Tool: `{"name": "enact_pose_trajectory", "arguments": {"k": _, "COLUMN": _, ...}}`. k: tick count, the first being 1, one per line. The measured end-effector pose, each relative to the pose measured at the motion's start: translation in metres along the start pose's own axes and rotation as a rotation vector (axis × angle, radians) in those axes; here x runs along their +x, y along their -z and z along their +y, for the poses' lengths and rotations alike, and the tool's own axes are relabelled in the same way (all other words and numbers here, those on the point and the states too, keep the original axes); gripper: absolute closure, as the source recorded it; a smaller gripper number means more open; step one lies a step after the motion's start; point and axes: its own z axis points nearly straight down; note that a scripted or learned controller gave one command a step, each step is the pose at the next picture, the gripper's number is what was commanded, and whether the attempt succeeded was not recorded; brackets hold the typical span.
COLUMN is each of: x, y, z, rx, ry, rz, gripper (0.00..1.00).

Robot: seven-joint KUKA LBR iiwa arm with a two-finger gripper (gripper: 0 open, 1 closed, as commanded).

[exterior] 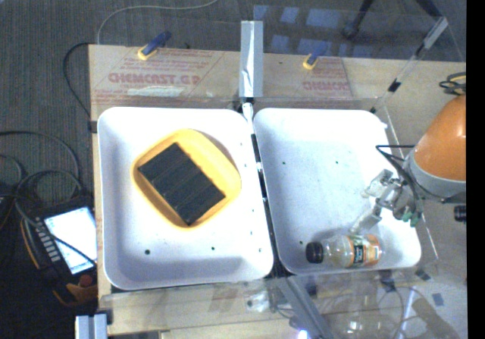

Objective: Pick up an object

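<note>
Bottle (pixel 345 252) lies on its side near the right bin's (pixel 318 148) front edge, cap toward the left, just below and left of my gripper (pixel 383 197). I can't tell the gripper's state.

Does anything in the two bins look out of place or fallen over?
The bottle lies on its side near the front edge of the right bin, cap toward the left. The yellow dish in the left bin sits askew. Nothing looks spilled.
</note>
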Motion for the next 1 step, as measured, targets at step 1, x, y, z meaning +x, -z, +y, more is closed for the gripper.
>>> {"name": "enact_pose_trajectory", "arguments": {"k": 1, "x": 0.0353, "y": 0.0257, "z": 0.0422, "rx": 0.008, "ry": -0.210, "rz": 0.022, "gripper": 0.00}}
